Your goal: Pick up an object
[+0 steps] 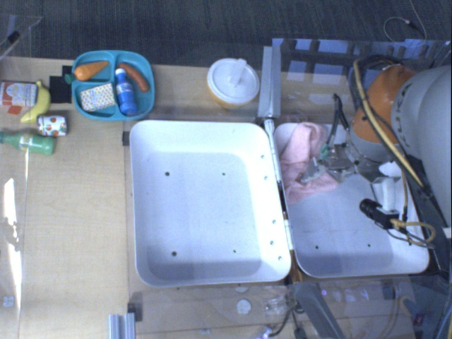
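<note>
Cloth [302, 155], pink, lies bunched in right bin [367, 249], far-left corner. I see hand [321, 168] down at it, fingers on fabric; grip state unclear, cannot tell. Lift not yet done.

Bulky pale grey arm [427, 111] with rounded, smooth casings — an orange band [381, 97] circling the section above the wrist. Black and yellow cables [381, 129] looped along the outside, more trailing lower down toward a black connector. Small metallic gripper [326, 162] at the tip — thin silvery linkage parts.
</note>
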You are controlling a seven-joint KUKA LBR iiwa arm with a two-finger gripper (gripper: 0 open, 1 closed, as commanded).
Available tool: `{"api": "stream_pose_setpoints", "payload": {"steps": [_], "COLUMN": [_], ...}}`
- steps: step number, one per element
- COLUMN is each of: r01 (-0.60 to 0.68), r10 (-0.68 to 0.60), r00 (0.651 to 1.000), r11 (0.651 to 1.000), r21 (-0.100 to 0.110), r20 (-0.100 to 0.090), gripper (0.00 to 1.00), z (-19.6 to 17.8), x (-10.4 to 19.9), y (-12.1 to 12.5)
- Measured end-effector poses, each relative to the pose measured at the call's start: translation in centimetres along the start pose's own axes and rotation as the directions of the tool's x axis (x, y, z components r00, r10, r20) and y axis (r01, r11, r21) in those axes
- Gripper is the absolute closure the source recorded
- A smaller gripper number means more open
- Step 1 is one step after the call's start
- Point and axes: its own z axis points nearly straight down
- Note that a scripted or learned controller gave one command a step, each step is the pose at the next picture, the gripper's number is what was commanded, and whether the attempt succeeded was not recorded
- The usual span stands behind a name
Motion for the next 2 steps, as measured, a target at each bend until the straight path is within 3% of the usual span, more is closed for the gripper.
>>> {"api": "stream_pose_setpoints", "payload": {"steps": [1, 2], "r01": [0.007, 0.14], "r10": [-0.007, -0.14], "r00": [1.0, 0.99], "r11": [1.0, 0.99], "r21": [-0.006, 0.008], "r20": [0.0, -0.001], "gripper": [1.0, 1.0], "z": [-1.2, -9.5], "x": [0.2, 8.9], "y": [0.3, 6.9]}}
